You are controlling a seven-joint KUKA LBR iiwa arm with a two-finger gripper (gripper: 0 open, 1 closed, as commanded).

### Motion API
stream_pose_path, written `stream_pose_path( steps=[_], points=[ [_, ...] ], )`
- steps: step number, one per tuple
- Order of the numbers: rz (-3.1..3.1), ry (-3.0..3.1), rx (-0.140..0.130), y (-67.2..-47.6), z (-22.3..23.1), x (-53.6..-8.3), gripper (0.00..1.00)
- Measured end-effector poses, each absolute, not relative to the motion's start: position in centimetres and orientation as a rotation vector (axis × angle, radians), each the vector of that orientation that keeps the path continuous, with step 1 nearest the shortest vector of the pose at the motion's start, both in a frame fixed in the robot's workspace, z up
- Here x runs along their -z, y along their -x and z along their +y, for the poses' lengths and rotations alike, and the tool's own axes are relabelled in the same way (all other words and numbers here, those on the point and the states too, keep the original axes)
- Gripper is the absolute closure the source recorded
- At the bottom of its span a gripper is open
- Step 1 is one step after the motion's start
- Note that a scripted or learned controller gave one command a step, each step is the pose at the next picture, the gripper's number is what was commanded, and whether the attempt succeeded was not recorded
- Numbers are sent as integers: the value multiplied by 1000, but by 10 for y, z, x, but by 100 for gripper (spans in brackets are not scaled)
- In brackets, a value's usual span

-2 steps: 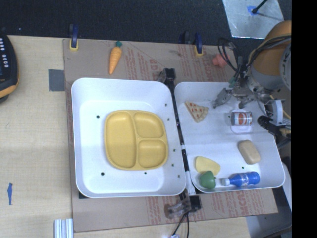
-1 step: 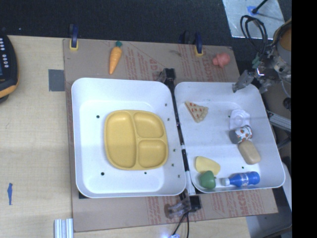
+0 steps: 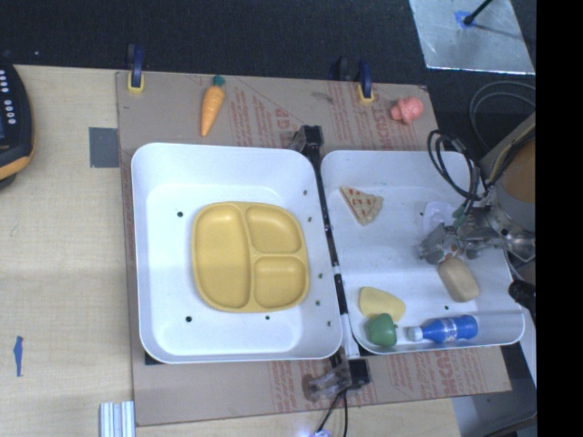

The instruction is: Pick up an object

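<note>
In the right bin (image 3: 414,167), toward its 3 o'clock wall, the gripper (image 3: 448,244) sits low over the floor, with a tan, bread-roll-shaped piece (image 3: 459,279) lying just beside it at its 5 o'clock. Whether the fingers are apart or together I cannot tell; the metal parts blur into one another and nothing can be seen between them. The roll looks like the nearest candidate, though it seems to lie off the gripper's line, so a closing could catch air or merely nudge the piece toward the bin's wall. Its rounded shape would probably let it roll or squirt out of a shallow pinch. Other choices lie apart: a waffle-like wedge (image 3: 363,205) at 10 o'clock in the bin, a yellow piece (image 3: 381,300) touching a green ball (image 3: 383,331) at 7 o'clock, and a blue bottle (image 3: 444,330) along the 6 o'clock wall. The bottle lying against that wall leaves little room for a finger behind it.
</note>
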State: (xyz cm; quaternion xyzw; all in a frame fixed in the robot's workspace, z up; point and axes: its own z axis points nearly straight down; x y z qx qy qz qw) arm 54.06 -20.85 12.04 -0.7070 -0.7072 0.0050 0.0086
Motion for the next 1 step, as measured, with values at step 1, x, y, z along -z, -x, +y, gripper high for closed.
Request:
stream_pose_path(
  steps=[1],
  points=[
    [-2228, 2213, -4, -562, -212, -90, 0]
  ],
)
